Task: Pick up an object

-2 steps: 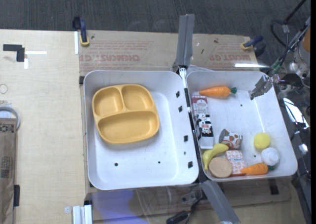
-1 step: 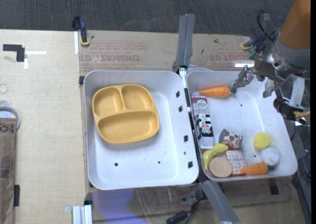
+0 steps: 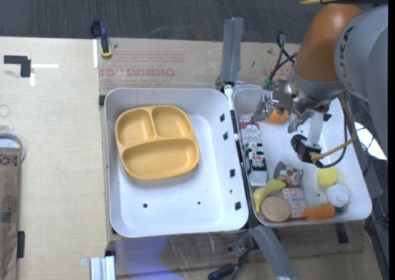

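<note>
Looking down on the tabletop [image 3: 49, 149], I see my arm [image 3: 345, 44] reaching in from the right over the far end of the right bin [image 3: 361, 195]. The tool [image 3: 281, 111] hangs at the bin's upper left corner, just above an orange object [image 3: 279, 116] that peeks out beneath it. I cannot tell whether the tool is open or closed, since the wrist and its cables [image 3: 321, 149] cover that part, and I cannot say that anything is gripped.

The right bin carries the things to pick. A long carton with a cow print [image 3: 253, 149] lies along its left wall. Near the front end sit a banana [image 3: 266, 192], a round brown disc [image 3: 275, 209], a small printed packet [image 3: 294, 198], a carrot [image 3: 318, 212], a white round piece [image 3: 337, 195] and a yellow ball [image 3: 327, 176]. A grey and orange wrapped item [image 3: 288, 173] rests just beside the banana. These all lie well apart from the tool, toward my near edge of the bin.

The left bin [image 3: 123, 211] holds a yellow divided plate [image 3: 157, 142] with three compartments, lying flat in its upper left part. Beyond both bins a sheet of cardboard [image 3: 160, 63] lies on the tabletop.
</note>
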Motion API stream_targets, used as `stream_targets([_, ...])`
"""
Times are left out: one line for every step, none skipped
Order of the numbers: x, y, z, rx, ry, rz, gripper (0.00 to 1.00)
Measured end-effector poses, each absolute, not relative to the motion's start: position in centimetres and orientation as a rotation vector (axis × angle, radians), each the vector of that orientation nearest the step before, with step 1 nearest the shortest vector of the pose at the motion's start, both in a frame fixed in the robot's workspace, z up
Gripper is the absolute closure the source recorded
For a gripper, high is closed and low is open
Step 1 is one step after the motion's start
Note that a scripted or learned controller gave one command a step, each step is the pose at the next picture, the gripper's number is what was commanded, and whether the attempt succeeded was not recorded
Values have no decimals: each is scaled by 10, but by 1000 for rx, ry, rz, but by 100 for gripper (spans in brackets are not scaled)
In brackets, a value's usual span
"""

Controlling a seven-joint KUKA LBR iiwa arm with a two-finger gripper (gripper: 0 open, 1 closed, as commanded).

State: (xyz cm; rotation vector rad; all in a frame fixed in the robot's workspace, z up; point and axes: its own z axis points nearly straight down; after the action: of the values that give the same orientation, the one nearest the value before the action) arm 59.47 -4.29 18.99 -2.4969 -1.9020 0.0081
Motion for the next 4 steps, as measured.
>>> stream_targets([574, -79, 279, -2641, -1702, 5, 0])
stream_targets([571, -61, 190, -2455, -1956, 7, 0])
stream_targets([549, -7, 191, -2292, -2144, 5, 0])
stream_targets([550, -10, 199, -2298, -2138, 7, 100])
